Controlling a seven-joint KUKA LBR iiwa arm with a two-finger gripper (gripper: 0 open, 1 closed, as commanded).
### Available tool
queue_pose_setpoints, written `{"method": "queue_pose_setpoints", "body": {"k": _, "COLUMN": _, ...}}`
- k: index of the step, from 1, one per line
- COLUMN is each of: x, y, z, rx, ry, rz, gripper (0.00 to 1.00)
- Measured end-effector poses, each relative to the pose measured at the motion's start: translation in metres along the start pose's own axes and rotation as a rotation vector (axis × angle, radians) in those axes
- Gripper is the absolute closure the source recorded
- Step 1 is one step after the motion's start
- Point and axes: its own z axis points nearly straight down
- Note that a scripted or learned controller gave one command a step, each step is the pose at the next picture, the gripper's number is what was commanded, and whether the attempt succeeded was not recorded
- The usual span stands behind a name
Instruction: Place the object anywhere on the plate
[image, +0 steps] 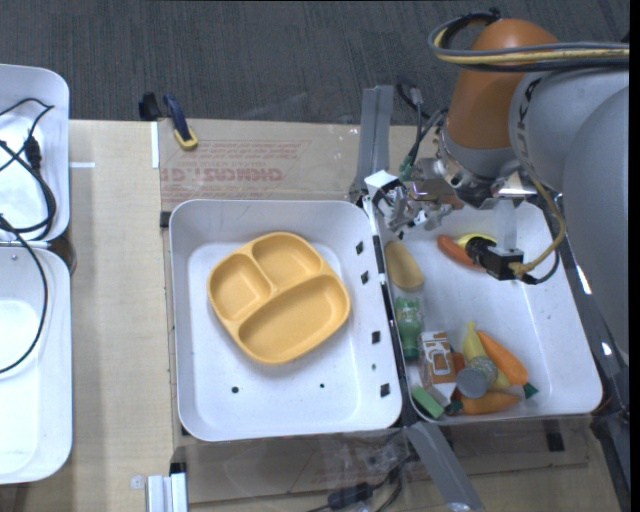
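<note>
At the left edge stand two white trays (30, 330), with black cables (25, 180) lying across the far one. To their right, the wooden table (120, 300) carries a small blue and yellow clamp (176, 122) at its far side.

The left bin (200, 400) holds the yellow plate (280, 297). The plate has three compartments and lies flat, a little turned, in the middle of this bin.

The right bin (560, 330) holds all the small objects. The tool (397, 218) is over the far left corner of this bin, close to the wall between the two bins. I cannot tell if the tool is open or closed, and no object is visible in it. Just near of the tool lies a tan potato-shaped object (403, 265), beside the left wall of the right bin and well apart from the plate. A green bottle (408, 322) lies just near of it.

To the right of the tool, an orange carrot (453, 249) lies at the far side of the bin. In the near part there is a group of objects close together: a small orange and white carton (436, 358), a green block (428, 402), a grey cylinder (475, 380), a yellow piece (470, 342) and a second carrot (502, 358).

The grey arm (590, 120) with the orange band (490, 80) comes in from the far right.
</note>
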Motion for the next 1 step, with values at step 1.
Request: {"method": "queue_pose_setpoints", "body": {"k": 1, "x": 0.0514, "y": -0.0284, "z": -0.0002, "rx": 0.000, "ry": 0.001, "rz": -0.119, "gripper": 1.00}}
